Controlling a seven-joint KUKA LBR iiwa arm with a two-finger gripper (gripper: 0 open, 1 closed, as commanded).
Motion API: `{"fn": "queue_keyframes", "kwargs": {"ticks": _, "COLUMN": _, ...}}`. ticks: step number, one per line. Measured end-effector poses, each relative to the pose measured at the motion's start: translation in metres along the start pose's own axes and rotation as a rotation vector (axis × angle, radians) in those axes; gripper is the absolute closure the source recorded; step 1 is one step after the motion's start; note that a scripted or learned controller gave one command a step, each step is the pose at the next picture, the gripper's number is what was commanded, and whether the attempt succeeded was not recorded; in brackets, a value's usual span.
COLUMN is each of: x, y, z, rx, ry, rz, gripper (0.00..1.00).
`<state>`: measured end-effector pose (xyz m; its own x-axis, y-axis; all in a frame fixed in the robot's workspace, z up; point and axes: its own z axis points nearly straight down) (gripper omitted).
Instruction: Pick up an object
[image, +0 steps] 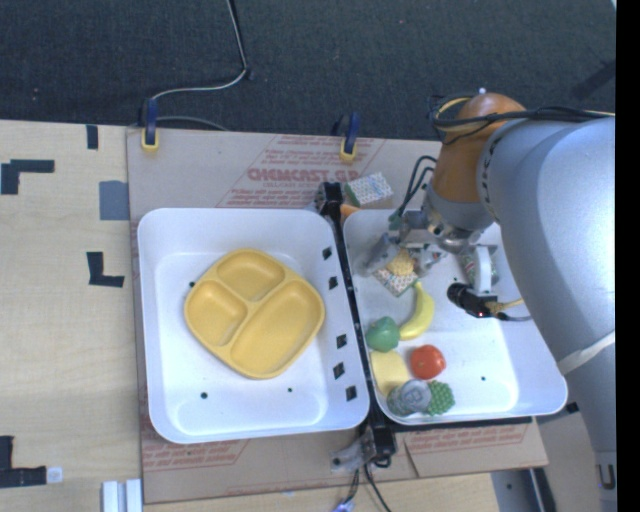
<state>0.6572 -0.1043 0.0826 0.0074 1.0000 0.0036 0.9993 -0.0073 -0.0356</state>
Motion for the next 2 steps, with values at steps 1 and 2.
{"fn": "queue_keyframes", "kwargs": {"ticks": 1, "x": -0.003, "y": 0.003, "z": 0.0, "rx": 0.01, "ry": 0.005, "rz": 0.0, "gripper": 0.0}}
{"fn": "queue_keyframes", "kwargs": {"ticks": 2, "x": 0.001, "y": -0.05, "z": -0.001, "rx": -0.036, "ry": -0.005, "rz": -0.008, "gripper": 0.0}}
